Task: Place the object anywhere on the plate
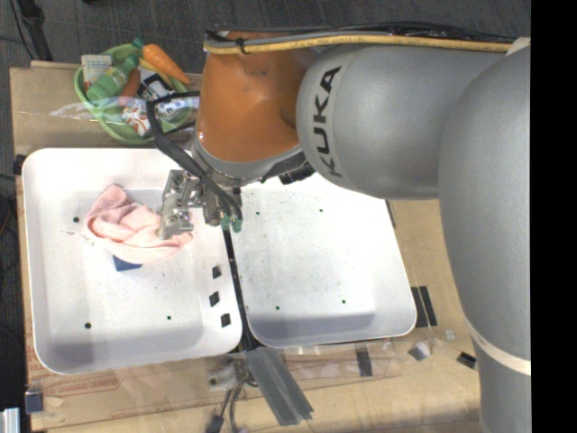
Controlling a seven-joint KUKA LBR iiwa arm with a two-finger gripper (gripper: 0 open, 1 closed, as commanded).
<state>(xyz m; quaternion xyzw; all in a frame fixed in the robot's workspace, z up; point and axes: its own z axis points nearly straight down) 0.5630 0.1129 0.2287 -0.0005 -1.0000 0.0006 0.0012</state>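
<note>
Hovering at the pink cloth's [131, 224] right edge in the left bin [54, 332], the gripper [185, 207] hides its grip; the blue plate [126, 262] peeks beneath, so placement looks unconfirmed.

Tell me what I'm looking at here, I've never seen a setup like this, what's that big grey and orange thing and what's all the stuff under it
The big grey and orange thing is a robot arm, a KUKA machine run by a program. One camera fixed above the bench looks down at a slant, and the arm reaches in from the right of the picture.

At the arm's end is its claw, the grasping part. It sits low over the left bin, at the right edge of a pink cloth crumpled there. Whether it actually has hold of the cloth can't be told from this angle. A bit of something blue peeks out under the cloth.

Beside it is the right bin, also shallow and white. Behind the bins, at the top left, stands a green bowl heaped with small items, including something orange.
</note>
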